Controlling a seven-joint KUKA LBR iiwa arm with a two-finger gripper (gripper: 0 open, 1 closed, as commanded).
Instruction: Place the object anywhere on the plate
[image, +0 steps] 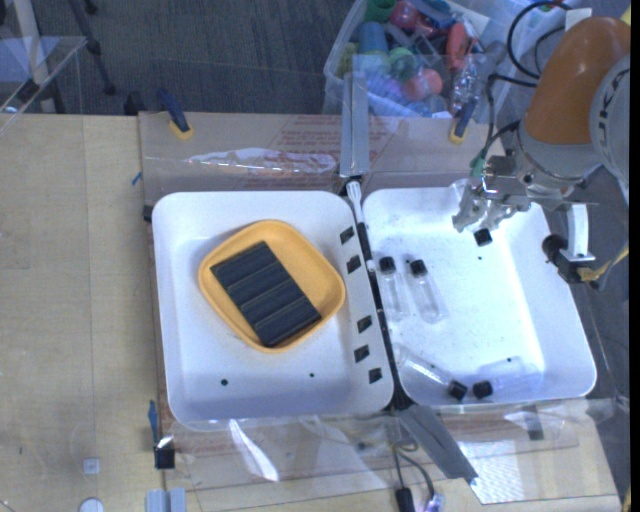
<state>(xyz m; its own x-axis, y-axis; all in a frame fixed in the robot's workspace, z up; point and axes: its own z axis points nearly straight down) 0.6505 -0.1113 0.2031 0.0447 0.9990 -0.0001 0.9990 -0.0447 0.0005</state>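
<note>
A yellow plate (218, 268) lies in the left bin (180, 225), and a black ribbed slab (268, 292) rests on it. In the right bin (520, 300), two clear vials with black caps (388, 285) (424, 292) lie side by side near the divider. Two more clear vials (432, 376) (482, 388) lie near the front wall. My gripper (474, 216) hangs over the back of the right bin, far from the plate. A small black cap (482, 237) shows just under it; I cannot make out whether it is held.
A row of black clips (358, 295) runs along the divider between the bins. A clear tub of coloured toys (420, 50) stands behind the bins. The grey arm with its orange band (575, 70) comes in over the right bin's back right corner.
</note>
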